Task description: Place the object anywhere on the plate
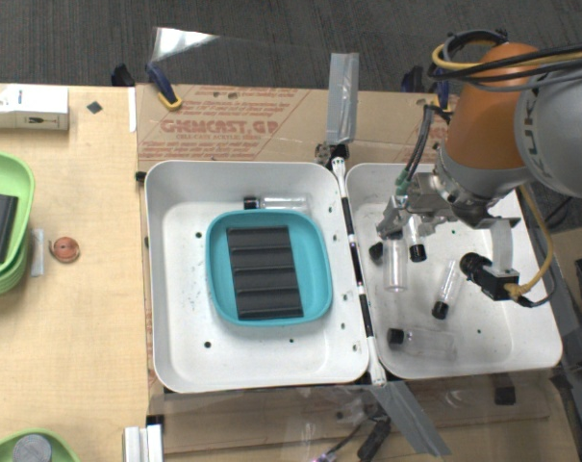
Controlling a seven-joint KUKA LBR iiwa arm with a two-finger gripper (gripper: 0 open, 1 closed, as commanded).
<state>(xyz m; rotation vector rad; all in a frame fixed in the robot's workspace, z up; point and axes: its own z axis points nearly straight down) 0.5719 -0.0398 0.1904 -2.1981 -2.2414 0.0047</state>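
Gripper (413, 227) hangs low over the right bin (521, 349), just above a clear plastic vial (395, 264); whether it is apart or together I cannot tell, and nothing is seen clamped in it.

Largest to smallest, taking the right bin as landmark: the counter (69, 354) of pale wood carries everything. The left bin (175, 345), a shallow white tray with rounded corners, sits touching the right bin's left wall. In the left bin lies the teal plate (221, 287), smooth, square with soft corners, bearing a dark ribbed insert (264, 272). The grey arm with its glossy orange band (488, 99) covers the right bin's far corner. Inside the right bin lie small clear tubes with black caps: the vial at its left-middle and a second vial (444, 292) toward its centre.

My judgement: the step is grasping the vial. Slim, slick cylinders roll, so closing across the tube's width near its middle, straight down, should serve best.
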